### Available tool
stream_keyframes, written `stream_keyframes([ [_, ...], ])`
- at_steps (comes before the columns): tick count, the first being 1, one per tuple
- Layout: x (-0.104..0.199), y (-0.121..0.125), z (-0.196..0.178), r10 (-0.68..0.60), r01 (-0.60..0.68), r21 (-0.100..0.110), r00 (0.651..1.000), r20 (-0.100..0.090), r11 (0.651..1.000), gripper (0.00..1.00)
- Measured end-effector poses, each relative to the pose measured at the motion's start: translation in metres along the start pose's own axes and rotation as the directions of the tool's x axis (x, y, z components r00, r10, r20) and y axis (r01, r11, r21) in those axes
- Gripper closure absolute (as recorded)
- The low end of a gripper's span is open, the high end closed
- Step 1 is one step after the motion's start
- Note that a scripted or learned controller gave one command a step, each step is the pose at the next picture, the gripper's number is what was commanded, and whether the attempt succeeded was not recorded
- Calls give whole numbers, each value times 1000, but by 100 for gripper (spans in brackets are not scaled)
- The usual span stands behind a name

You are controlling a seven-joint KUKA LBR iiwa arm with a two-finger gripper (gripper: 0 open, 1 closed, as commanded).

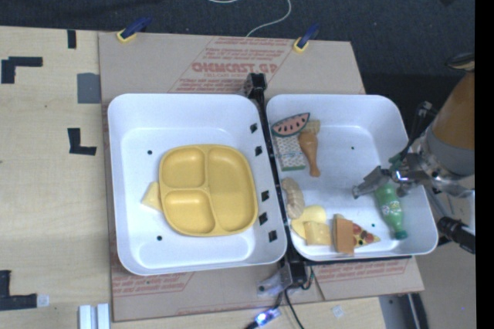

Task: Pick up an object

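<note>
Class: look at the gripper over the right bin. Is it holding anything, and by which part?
It cannot be told. The gripper sits at the green bottle's top end, but no grasp shows.

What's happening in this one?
A grey arm reaches in from the right, its gripper low over the right bin, next to a green bottle. Nothing is visibly held. Toy food lies along that bin's left and front sides. The left bin holds a yellow tray.

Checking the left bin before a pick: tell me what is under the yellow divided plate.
A yellow wedge-shaped piece pokes out from under the yellow divided plate at its left edge, on the left bin floor. The plate covers the rest of it.
</note>
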State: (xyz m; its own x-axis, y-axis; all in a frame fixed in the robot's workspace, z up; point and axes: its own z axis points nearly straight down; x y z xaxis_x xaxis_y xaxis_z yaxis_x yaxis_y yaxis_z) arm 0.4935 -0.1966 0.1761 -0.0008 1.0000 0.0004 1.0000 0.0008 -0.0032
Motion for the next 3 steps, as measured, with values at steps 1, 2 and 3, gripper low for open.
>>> stream_keyframes([
  [1,3,-2,64,0,0,3,1000,-2,1000,0],
  [2,7,0,92,-4,4,-1,1000,-6,1000,0],
  [3,5,0,81,-2,2,-5,1000,1,1000,100],
])
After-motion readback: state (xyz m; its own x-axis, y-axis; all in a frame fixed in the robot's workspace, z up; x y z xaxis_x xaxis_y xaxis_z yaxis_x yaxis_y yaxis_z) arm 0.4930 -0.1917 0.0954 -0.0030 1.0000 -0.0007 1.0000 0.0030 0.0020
